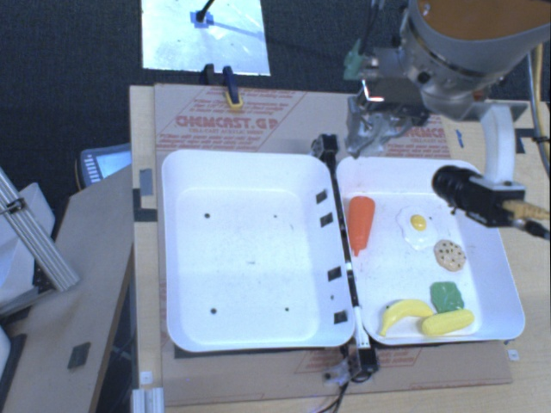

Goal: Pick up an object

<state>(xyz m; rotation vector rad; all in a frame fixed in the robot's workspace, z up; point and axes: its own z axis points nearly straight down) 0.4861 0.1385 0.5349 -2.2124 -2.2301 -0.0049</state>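
Orange toy carrot [360,223] lies upper left in the right bin [510,304], fried egg [417,227], cookie [448,254], banana [405,313] and green piece [447,295] nearby. We see the gripper [372,138] raised above the bin's top edge, nothing held; finger spread we cannot tell. Approach step, we judge: next move needs descent onto one item.

Two white bins sit side by side — a left bin [250,261] and a right bin [499,274]. The right one carries six toy foods: one carrot [360,223], one fried egg [417,227], one cookie [449,255], one green piece [447,296], one banana [403,313] — and one yellow piece [447,322] near its front edge.
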